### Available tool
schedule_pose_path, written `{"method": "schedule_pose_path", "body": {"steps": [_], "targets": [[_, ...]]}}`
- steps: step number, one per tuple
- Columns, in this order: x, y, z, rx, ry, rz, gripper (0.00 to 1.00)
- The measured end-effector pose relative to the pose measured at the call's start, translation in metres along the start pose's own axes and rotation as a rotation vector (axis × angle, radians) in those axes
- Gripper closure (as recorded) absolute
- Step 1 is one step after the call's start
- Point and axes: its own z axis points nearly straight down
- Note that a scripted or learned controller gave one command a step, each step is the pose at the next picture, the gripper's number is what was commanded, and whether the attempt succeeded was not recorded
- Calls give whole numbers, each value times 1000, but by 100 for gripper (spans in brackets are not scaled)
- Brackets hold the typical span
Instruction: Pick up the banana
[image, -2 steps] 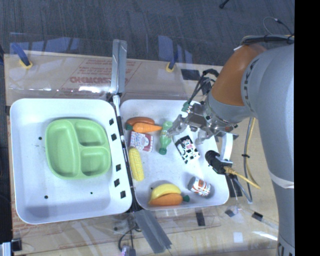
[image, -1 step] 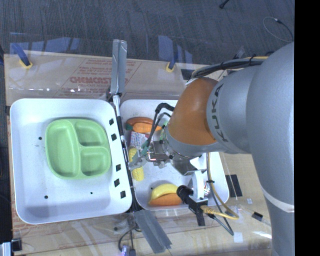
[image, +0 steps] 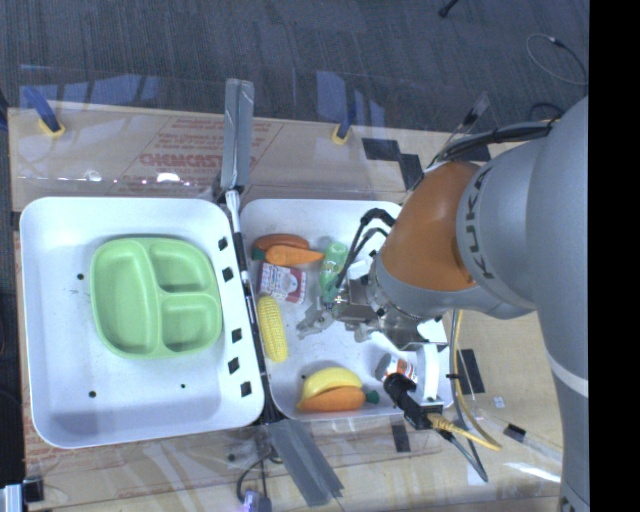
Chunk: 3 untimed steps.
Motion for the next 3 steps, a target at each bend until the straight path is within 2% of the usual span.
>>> {"method": "schedule_pose_path", "body": {"steps": [1, 3], "targets": [[-31, 4, 100, 1, 1, -131, 0], [-31, 4, 100, 1, 1, -131, 0]]}}
